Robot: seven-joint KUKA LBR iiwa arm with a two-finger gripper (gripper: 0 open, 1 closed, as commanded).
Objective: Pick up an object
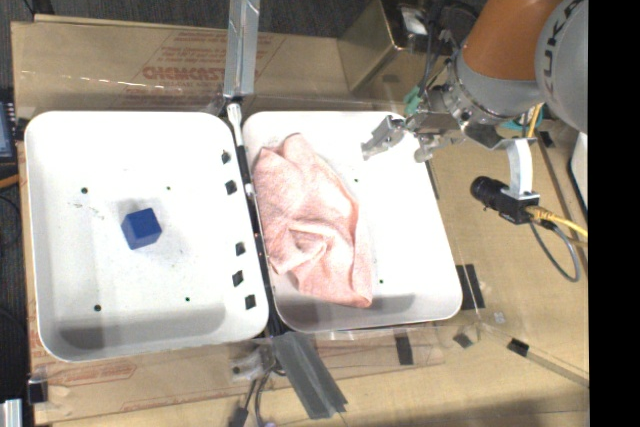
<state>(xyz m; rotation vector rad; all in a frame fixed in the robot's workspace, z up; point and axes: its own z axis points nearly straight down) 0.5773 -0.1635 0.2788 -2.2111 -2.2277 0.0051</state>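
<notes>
A crumpled pink cloth (308, 220) lies in the right bin (410, 245), covering its left half. A small blue cube (142, 227) sits in the left bin (70, 295), left of its middle. My gripper (400, 139) hovers over the right bin's upper right corner, to the right of the cloth's top and apart from it. Its two grey fingers (378, 137) are spread with nothing between them.
A grey metal post (241, 45) stands behind the divide between the bins. A brown cardboard sheet (120, 60) lies behind the left bin. The arm's orange band (515, 10) rises at the upper right.
</notes>
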